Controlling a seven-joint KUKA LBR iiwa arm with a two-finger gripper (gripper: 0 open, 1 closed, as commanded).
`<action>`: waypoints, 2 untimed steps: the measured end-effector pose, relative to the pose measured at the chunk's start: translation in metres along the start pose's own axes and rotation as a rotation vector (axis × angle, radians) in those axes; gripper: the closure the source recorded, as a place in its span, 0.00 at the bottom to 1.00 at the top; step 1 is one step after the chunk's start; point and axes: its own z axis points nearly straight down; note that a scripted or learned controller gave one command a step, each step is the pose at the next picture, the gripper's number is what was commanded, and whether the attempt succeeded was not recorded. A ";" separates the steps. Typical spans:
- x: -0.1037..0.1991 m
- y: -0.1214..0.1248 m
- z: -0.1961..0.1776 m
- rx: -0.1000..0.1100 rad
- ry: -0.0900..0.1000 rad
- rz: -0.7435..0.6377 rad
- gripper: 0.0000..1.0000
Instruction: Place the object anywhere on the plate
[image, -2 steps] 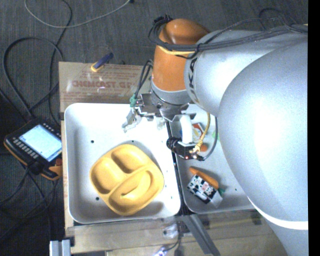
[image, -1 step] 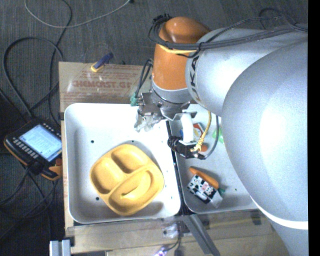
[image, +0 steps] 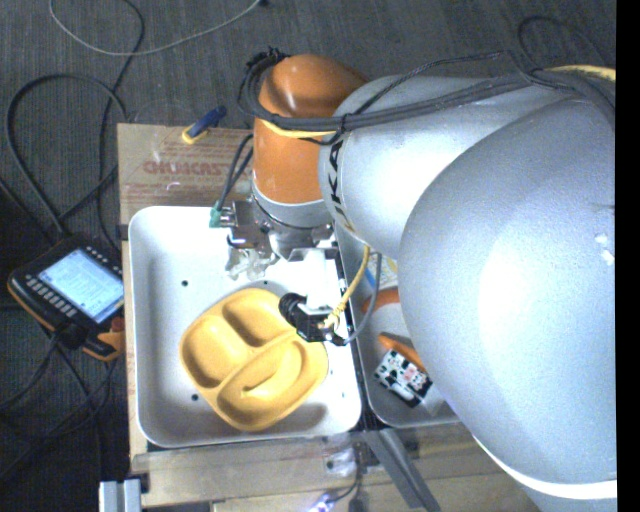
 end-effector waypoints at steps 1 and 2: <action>0.028 0.016 0.072 0.000 0.001 -0.193 1.00; -0.017 -0.032 -0.073 -0.006 0.001 -0.045 1.00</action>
